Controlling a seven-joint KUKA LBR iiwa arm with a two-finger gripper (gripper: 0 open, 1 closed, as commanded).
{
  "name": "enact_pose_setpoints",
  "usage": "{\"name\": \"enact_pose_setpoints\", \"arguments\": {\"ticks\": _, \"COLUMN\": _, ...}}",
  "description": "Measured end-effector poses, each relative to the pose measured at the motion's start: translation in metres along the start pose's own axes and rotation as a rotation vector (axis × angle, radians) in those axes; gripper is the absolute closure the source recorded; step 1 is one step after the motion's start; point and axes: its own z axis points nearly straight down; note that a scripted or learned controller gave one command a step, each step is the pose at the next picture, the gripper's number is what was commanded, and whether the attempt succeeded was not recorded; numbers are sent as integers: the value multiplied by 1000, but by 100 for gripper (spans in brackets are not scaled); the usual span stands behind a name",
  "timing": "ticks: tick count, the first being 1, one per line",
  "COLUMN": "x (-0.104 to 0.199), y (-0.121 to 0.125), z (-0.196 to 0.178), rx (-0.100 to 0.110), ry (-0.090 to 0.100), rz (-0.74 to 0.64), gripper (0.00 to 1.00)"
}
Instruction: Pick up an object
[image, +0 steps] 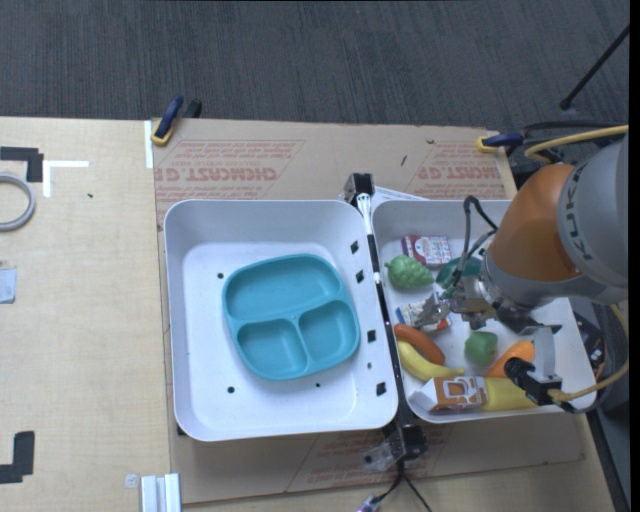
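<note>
A desk (80, 350) carries two shallow white bins side by side on a sheet of cardboard (250, 165). Nearest the viewer, along the front edge of the right bin (572, 330), lies a small orange-and-white carton (458, 394) with a yellow item (505, 396) beside it. Just behind them lie a banana (425, 361) and an orange carrot (420, 343), side by side. A green round toy (481, 347) sits to their right. The grey arm with its orange band (535, 240) reaches in from the right, and its gripper (440, 310) hangs low over the middle of this bin, just above the carrot. Whether its fingers are apart or together cannot be told. Farther back lie a green leafy toy (407, 272) and a red-and-white packet (428, 247). The left bin (190, 300) holds a teal divided plate (290, 315). At the desk's far edge sits a blue-and-yellow clamp (166, 119).
</note>
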Motion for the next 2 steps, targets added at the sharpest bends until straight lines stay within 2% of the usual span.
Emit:
{"name": "enact_pose_setpoints", "arguments": {"ticks": 1, "x": -14, "y": 69, "z": 0, "rx": 3, "ry": 0, "rz": -5, "gripper": 0}}
{"name": "enact_pose_setpoints", "arguments": {"ticks": 2, "x": -13, "y": 71, "z": -10, "rx": -1, "ry": -1, "rz": -9, "gripper": 100}}
